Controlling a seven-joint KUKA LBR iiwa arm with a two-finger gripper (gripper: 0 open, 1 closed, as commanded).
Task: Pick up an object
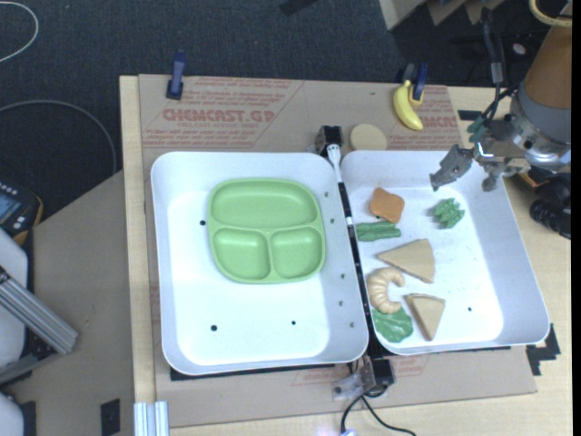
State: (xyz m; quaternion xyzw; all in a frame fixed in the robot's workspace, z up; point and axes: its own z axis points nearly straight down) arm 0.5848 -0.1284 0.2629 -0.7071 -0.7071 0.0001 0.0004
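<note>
The right bin [508, 271] holds several toy foods: an orange chunk [387, 204], a green broccoli piece [447, 213], a green bean pod [377, 232], a tan triangle slice [410, 260], a curled croissant [383, 289], a green leaf [392, 326] and a tan wedge [426, 313]. My gripper [470, 173] hovers over the bin's far right corner, above and just right of the broccoli. Its fingers [448, 167] are spread open with nothing between them.
The left bin [182, 316] carries a green three-compartment plate [266, 228]. On the board behind the bins lie a yellow banana [408, 107], a round tan disc [368, 137] and a blue clamp [175, 75]. The arm enters from the upper right.
</note>
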